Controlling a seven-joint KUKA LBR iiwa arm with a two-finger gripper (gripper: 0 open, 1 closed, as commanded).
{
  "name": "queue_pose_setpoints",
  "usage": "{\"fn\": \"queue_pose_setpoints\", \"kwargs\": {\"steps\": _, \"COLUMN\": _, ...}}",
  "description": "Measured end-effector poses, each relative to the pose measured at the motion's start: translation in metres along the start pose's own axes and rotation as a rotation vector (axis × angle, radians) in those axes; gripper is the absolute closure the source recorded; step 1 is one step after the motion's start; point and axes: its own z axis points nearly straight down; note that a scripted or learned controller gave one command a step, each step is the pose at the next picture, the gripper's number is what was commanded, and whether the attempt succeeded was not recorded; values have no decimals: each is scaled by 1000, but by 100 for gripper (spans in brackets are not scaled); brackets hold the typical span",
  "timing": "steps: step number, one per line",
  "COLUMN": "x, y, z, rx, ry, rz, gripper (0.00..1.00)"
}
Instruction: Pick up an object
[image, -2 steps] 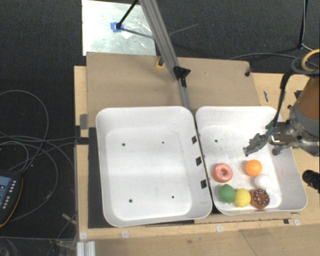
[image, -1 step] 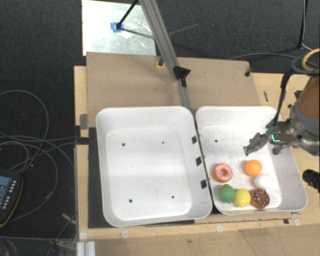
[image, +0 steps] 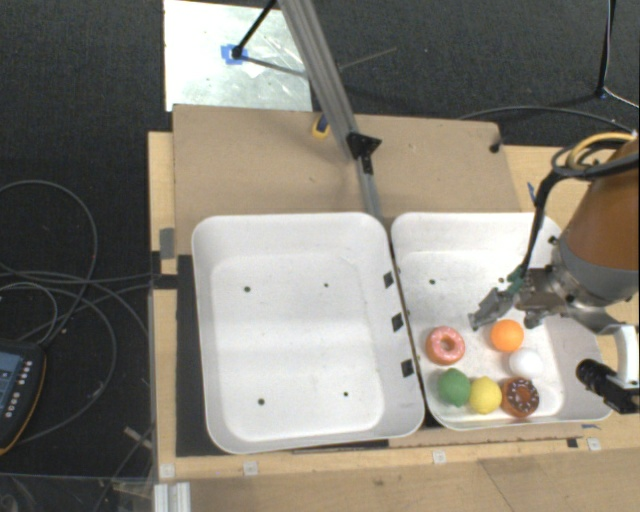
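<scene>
Camera view, right bin (image: 440, 240): tool (image: 500, 302) sits low over the bin floor, just beside the orange ball (image: 507, 334); whether it is clenched or released cannot be told. Crowding the bin's near corner are a pink donut (image: 445, 346), green ball (image: 455, 386), yellow ball (image: 485, 395), chocolate donut (image: 520, 397) and white ball (image: 526, 363) (all close together). Left bin (image: 215, 250) adjoins on the tabletop (image: 430, 150).
</scene>
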Motion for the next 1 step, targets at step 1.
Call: {"fn": "queue_pose_setpoints", "kwargs": {"steps": 1, "x": 6, "y": 5, "z": 60, "rx": 1, "ry": 1, "rz": -1, "gripper": 0}}
